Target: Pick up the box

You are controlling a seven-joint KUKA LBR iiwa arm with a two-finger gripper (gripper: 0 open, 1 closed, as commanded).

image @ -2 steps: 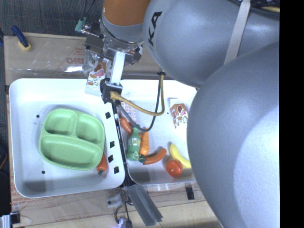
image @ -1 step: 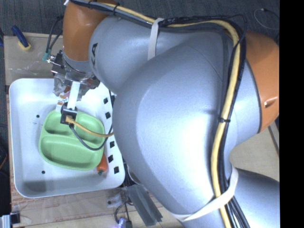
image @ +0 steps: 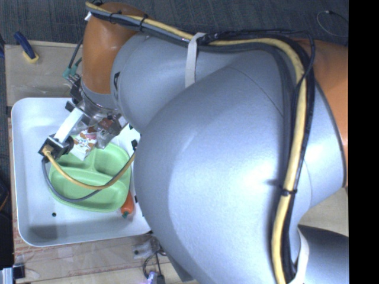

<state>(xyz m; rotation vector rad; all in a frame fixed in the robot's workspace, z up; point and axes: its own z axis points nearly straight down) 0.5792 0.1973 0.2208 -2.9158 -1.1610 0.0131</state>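
Apparently at the grasp step, the grey arm's gripper hangs low in the left white bin, at 12 o'clock of the green plastic dish. The small white printed box seems to sit right at it. Whether the gripper is open or closed cannot be told. The next move probably calls for a firm closing, then a straight lift.

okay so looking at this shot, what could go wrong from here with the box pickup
The claw sits low in the white bin, right over the green tray, so it may grab or shove the tray. The yellow cable loops across the tray and could snag it. The arm blocks much of the view, which makes checking a grasp hard.
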